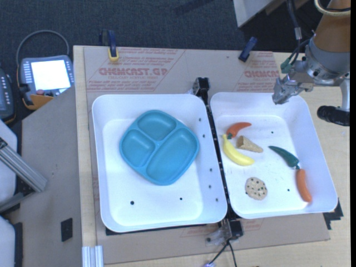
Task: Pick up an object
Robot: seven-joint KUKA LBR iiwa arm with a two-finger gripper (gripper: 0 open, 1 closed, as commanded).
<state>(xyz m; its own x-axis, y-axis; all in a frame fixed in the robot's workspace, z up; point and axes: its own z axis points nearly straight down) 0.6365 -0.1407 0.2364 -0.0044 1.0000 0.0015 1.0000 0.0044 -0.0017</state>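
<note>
Your pincer hangs over the far right corner of the right bin, and I cannot tell from this view in what state it is. Nothing is seen in it.

I go from the things nearest to the camera, which lie farthest from the pincer, toward the pincer. The cookie lies well below it and a little to the left; it is flat and stiff, so you would need to take it across the edges, and it may slip. The carrot lies below, slightly to the right, with its green top pointing back toward the pincer. It looks light and hard, probably plastic; take it across the middle of the orange body. The banana touches the tan wedge, so this pair is crowded. The red pepper is closest, below-left, small and curved.

The blue plate sits in the left bin, well apart.
</note>
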